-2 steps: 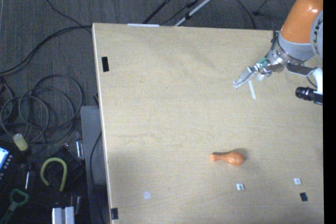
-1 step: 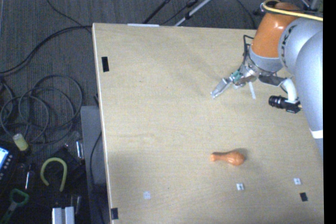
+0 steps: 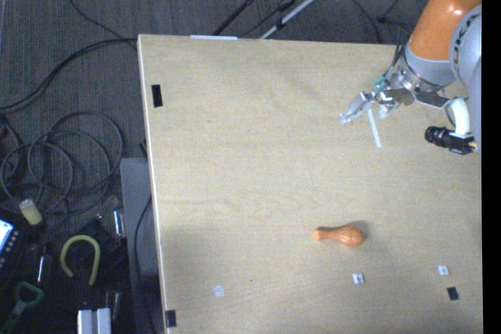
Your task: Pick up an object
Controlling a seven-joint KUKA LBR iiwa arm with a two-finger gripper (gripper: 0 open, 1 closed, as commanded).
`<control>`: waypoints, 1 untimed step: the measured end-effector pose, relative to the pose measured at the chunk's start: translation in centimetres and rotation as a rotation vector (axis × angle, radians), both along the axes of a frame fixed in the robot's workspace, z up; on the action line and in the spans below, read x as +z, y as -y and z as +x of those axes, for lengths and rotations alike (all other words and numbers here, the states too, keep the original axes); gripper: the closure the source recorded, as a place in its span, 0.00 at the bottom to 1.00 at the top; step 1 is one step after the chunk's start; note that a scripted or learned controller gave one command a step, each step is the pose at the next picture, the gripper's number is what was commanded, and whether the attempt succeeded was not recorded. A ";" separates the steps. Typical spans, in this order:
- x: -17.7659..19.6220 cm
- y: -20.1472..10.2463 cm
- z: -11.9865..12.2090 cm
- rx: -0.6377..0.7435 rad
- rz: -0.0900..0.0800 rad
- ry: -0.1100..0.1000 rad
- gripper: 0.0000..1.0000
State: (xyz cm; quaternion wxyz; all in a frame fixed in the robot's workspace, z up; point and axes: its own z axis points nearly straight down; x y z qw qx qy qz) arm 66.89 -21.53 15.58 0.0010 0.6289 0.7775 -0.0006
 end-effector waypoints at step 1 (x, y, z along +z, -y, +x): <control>-7.2 -1.2 0.0 0.427 0.001 0.000 0.00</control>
